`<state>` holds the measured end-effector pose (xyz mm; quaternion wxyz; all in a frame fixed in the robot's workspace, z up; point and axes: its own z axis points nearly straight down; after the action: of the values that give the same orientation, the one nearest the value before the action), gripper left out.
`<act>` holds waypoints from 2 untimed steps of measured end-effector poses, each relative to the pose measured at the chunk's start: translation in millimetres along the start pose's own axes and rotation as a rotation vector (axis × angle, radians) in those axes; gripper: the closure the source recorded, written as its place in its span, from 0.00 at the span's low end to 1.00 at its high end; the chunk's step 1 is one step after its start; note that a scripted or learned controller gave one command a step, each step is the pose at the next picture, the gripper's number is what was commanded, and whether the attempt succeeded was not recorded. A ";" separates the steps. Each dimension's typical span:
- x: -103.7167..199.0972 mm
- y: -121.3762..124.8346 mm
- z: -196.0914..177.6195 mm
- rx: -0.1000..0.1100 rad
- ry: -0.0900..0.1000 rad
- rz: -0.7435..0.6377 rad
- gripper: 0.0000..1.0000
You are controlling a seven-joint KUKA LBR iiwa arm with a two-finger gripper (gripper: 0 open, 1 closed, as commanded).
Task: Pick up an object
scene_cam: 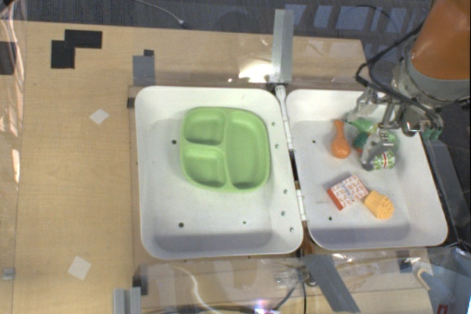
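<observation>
From above, the table (66,180) carries two shallow white bins side by side. The left bin (158,224) holds a green divided plate (224,148), lying flat near the bin's middle with three compartments facing up.

The right bin (324,228) holds the small things. An orange carrot-shaped toy (339,140) lies in the upper middle of this bin, pointing roughly up and down. Just to its right sits a green and white object (363,130), partly covered by the arm's end. Below that is a small can-like item with green and grey markings (381,157). Toward the bin's front lie a small red and white box (347,192) and, just beside it on the right, a yellow waffle-like piece (379,205); the two are close, nearly touching.

The arm (441,40) reaches in from the right, its orange band above the wrist. The gripper (379,134) hangs low over the cluster of the green object and the can. Whether its fingers are apart or together cannot be told from this view, nor whether anything sits between them.
</observation>
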<state>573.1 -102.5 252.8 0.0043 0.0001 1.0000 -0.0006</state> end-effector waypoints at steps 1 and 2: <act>-39.5 2.5 156.1 -0.004 0.016 0.092 0.00; -47.6 2.4 134.0 0.000 -0.010 0.086 1.00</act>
<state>621.9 -100.3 119.2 0.0095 0.0430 0.9990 -0.0005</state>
